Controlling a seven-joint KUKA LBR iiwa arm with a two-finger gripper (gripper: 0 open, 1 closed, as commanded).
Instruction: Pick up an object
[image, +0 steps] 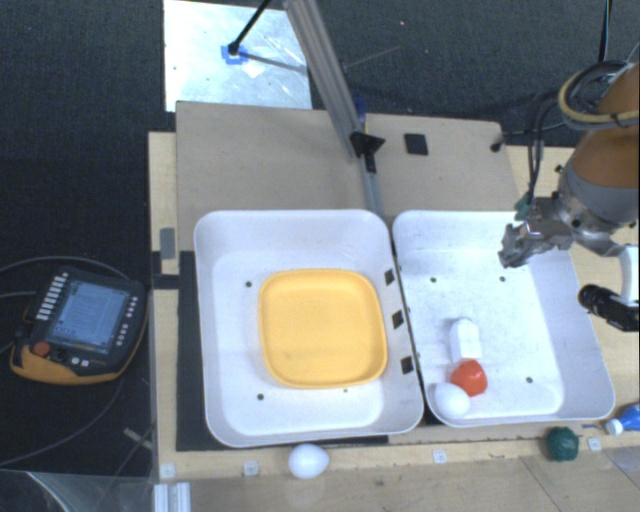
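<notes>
Right now the gripper (512, 250) hangs over the right bin (530, 300) near its far right corner, and whether it is wide or narrow I cannot tell. Down at that bin's near left corner sit a red ball (469, 377), a white block (463, 337) and a white egg (451, 401), bunched together. A yellow plate (322, 327) fills the left bin (225, 300).
</notes>
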